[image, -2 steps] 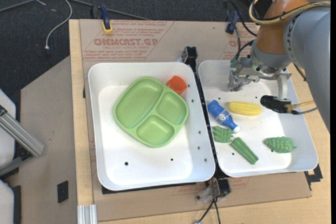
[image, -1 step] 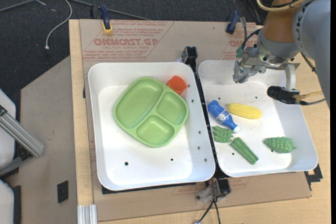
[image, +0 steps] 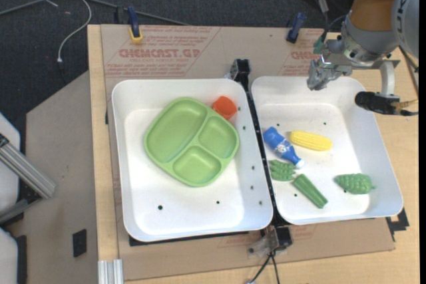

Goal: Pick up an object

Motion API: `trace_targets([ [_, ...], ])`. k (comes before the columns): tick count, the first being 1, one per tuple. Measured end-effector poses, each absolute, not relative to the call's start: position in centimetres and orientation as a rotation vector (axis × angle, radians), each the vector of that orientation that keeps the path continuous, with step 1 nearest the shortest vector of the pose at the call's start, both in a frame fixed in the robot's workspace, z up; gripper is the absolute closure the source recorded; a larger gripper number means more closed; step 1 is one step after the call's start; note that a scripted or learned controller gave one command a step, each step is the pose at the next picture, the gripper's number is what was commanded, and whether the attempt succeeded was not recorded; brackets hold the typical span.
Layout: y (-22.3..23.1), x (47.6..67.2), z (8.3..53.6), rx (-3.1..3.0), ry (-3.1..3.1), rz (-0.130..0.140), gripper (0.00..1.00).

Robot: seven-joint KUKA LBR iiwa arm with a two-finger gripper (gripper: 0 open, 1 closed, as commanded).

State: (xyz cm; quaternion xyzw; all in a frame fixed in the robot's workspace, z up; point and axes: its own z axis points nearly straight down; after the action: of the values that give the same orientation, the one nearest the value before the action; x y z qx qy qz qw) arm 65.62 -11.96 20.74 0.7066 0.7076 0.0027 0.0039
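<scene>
Right, we see the gripper (image: 322,76) over the far rim of the right bin (image: 379,143), near its back-left corner, clear of everything in the bin. We can't tell its state from this angle; nothing visible in it. Right bin holds a blue bottle (image: 281,145) just beside a yellow corn cob (image: 310,140), both mid-bin. Nearer us lie a green leafy piece (image: 281,171), a green pod (image: 310,190) touching or nearly touching it, and a green bumpy piece (image: 354,183) apart toward the right. Left bin (image: 133,203) carries a green divided plate (image: 192,141), with an orange object (image: 225,106) at its far edge. Both bins sit on the bench (image: 106,63).
</scene>
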Motion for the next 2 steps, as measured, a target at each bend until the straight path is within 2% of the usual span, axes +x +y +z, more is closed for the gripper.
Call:
trace_targets([
  [1, -12.0, 65.7, 22.6, 2.218, 2.22, 0.004, 1.0],
  [2, -7.3, 64.5, 22.2, 2.219, 2.229, 0.0, 1.0],
])
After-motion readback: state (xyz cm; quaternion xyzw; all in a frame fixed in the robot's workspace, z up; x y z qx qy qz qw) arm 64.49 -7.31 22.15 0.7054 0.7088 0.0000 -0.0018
